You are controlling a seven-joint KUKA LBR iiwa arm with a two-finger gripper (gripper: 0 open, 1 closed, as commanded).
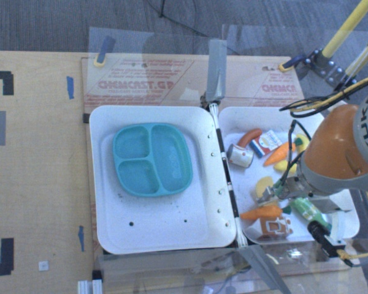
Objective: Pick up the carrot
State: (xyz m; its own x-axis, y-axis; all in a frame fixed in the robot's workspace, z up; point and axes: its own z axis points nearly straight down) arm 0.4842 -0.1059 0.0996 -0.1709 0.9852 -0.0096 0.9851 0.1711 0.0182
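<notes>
We see two carrots in the right bin (353,224). One carrot (262,212) lies near the front, just beside the gripper (273,192), and we judge this is the one the arm (334,152) goes for, because the gripper hangs right above its thick end. The second carrot (278,154) rests further back, beside a yellow piece (283,165). We cannot tell if the fingers are apart or together; they are too small and mixed with the things around them. Nothing sits clearly between them, so we think the carrot is not yet lifted.

The left bin (107,225) holds a blue divided plate (152,159), probably a place for food later. On the clear sheet (138,81) behind the bins we read red letters, something like "CHEMCAST", mirrored. A small carton (275,226) has a label, but it is not readable.
</notes>
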